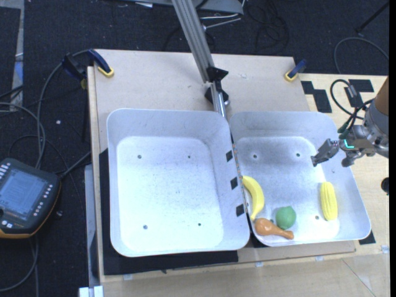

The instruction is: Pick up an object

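claw (335, 153): at 3 o'clock, over the right rim of the right bin. Two dark fingers (323, 151) point down and to the left. They are spread apart, with nothing between them.
arm (375, 124): grey, coming in from 3 o'clock. A small green light shines near the wrist.
corn (328, 200): a yellow cob, just below the claw, at about 4 o'clock. It stands up and down near the right wall of the right bin. It is not touching the claw.
ball (285, 216): green and round, at 5 o'clock, near the front of the right bin.
chicken leg (272, 228): orange-brown, just beside the ball on its lower left, at the front wall.
banana (253, 194): yellow and bent, along the left wall of the right bin. Its lower end is close to the chicken leg.
right bin (278, 129): white and shallow. All four toys lie in its front half.
left bin (161, 121): white, pressed against the right bin in the middle.
desk (161, 82): pale wood, under both bins. Yellow clamps (105, 70) sit at its back corners, at 11 and 1 o'clock.
pole (193, 30): a silver bar, leaning from 12 o'clock down to where the bins meet.
pad (25, 197): a grey hand controller with a screen, on the dark floor at 9 o'clock.
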You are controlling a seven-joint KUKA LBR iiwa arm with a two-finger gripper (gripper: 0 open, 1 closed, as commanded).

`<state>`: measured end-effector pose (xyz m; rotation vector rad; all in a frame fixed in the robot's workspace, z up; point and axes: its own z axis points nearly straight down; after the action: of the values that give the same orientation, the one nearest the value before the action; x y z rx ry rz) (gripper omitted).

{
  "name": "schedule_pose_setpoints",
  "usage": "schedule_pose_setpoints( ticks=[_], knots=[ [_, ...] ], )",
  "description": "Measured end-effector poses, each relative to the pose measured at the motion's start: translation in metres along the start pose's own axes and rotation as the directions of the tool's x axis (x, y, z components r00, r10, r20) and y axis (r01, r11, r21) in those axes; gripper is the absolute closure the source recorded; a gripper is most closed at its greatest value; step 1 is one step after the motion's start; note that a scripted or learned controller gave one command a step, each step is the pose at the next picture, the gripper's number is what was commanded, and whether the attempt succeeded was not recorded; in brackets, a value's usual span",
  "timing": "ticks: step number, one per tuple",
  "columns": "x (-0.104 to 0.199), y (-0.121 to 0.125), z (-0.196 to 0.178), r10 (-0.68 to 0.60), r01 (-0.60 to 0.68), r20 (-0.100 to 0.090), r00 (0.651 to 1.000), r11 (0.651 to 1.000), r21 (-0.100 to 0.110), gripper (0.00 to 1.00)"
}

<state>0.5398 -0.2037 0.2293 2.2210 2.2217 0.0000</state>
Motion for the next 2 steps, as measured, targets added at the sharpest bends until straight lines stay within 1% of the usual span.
schedule_pose_setpoints(
  ticks=[1,2],
  knots=[
    [0.000,0.000,0.000,0.000,0.000,0.000,1.000,1.000,0.000,0.00],
    [0.010,0.003,0.051,-0.001,0.001,-0.001,1.000,1.000,0.004,0.00]
  ],
)
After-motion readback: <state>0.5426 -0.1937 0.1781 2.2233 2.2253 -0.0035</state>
